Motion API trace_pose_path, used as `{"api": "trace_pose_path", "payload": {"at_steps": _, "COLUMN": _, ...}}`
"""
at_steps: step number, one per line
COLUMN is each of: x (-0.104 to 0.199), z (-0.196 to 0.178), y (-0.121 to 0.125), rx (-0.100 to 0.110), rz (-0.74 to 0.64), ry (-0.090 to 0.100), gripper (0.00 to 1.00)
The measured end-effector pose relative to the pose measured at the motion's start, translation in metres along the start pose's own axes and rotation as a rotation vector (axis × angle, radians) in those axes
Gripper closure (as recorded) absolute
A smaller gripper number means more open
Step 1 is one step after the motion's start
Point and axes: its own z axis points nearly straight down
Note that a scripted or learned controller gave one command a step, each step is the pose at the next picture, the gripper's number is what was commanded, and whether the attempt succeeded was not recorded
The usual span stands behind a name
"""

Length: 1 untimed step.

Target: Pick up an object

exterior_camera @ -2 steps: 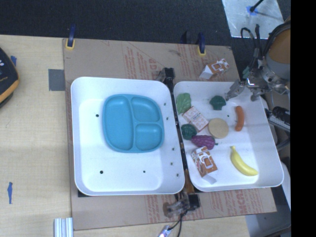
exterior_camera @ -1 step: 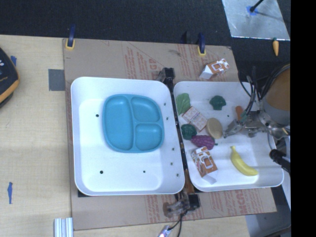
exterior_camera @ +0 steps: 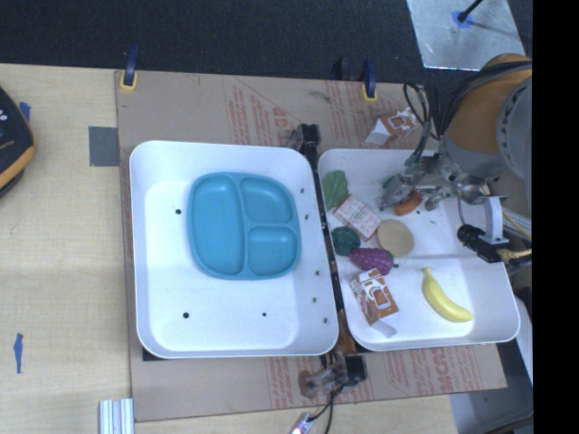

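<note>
Orange-red item [exterior_camera: 407, 204] lies in right bin [exterior_camera: 493, 328], upper part, directly under gripper [exterior_camera: 418, 188]; contact unclear, and can't tell whether gripper is released or clenched. Same bin also holds: green leafy piece [exterior_camera: 336, 188], small printed packet [exterior_camera: 356, 215], tan disc [exterior_camera: 395, 238], dark green lump [exterior_camera: 345, 240], purple piece [exterior_camera: 372, 259], brown-white packet [exterior_camera: 374, 297], banana [exterior_camera: 444, 297] toward near-right corner. Left bin [exterior_camera: 158, 319] holds blue divided plate [exterior_camera: 243, 224], approx. centre. Another packet [exterior_camera: 395, 127] sits outside on cardboard, behind right bin.
</note>
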Motion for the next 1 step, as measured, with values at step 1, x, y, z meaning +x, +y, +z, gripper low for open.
{"api": "trace_pose_path", "payload": {"at_steps": 1, "x": 0.0364, "z": 0.0037, "y": 0.0195, "rx": 0.005, "rz": 0.001, "ry": 0.0, "gripper": 0.0}}
